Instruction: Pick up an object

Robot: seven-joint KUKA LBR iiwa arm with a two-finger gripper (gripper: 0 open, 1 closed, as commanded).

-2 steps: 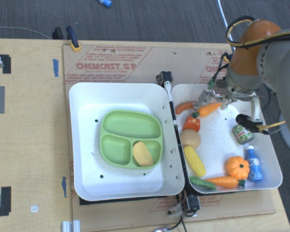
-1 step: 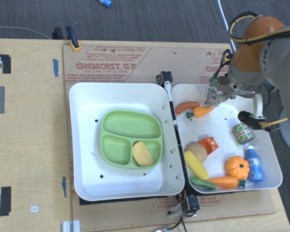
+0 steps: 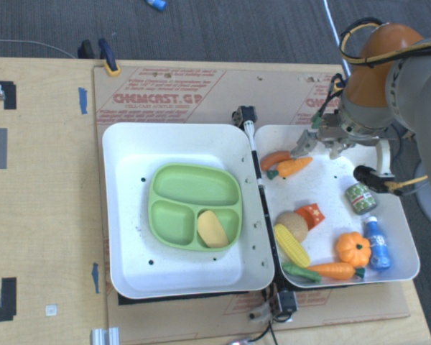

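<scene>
My gripper (image 3: 320, 146) hangs over the far part of the right bin (image 3: 409, 264), its two fingers (image 3: 302, 145) spread apart with nothing between them. Just below and left of it lies an orange toy carrot (image 3: 294, 167), with a red-orange piece (image 3: 274, 159) beside it. Further down the same bin lie a green speckled jar (image 3: 360, 198), a red packet (image 3: 312, 214), a tan round piece (image 3: 292, 226), a corn cob (image 3: 290, 246), a small pumpkin (image 3: 350, 249), a blue bottle (image 3: 376, 243) and a second carrot (image 3: 332, 270).
The left bin (image 3: 122, 192) holds a green divided plate (image 3: 194, 187) with a yellow oval item (image 3: 212, 228) in its lower right compartment. A black clip (image 3: 244, 115) sits where the bins meet at the back. A small blue bottle (image 3: 152, 1) lies on the floor beyond the bench.
</scene>
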